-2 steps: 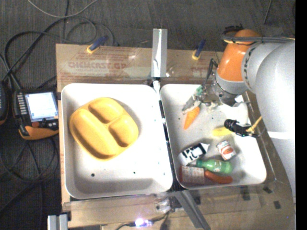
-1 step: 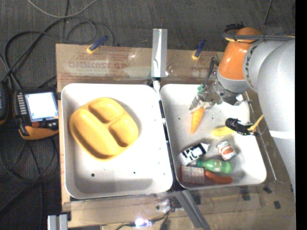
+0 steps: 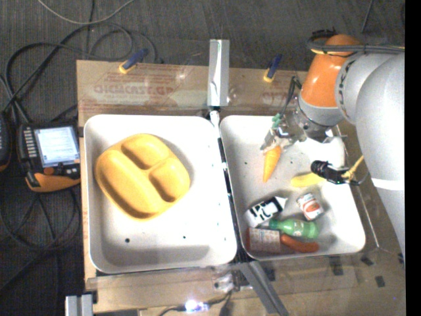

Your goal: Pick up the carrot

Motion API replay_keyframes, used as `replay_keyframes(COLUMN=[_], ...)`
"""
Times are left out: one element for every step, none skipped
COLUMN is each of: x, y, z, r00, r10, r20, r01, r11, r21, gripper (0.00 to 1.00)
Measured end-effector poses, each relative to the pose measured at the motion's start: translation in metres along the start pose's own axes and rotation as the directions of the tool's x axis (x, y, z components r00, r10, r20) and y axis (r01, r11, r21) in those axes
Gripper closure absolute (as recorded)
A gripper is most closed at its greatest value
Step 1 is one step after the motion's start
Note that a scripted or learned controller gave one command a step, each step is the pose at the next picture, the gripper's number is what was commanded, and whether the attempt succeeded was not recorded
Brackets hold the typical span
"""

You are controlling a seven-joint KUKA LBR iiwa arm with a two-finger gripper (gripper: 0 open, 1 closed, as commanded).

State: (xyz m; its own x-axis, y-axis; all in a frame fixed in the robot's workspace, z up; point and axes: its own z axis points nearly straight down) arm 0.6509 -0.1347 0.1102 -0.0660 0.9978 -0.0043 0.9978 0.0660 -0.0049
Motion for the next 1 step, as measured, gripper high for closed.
replay_keyframes(x=[-0.0093], y=[-0.0564], z=[-0.0599], r00=[0.99], r10=[0.138], r20=[-0.005], r01=[-0.138], r11=[0.99], r21=[-0.001], gripper=[1.0])
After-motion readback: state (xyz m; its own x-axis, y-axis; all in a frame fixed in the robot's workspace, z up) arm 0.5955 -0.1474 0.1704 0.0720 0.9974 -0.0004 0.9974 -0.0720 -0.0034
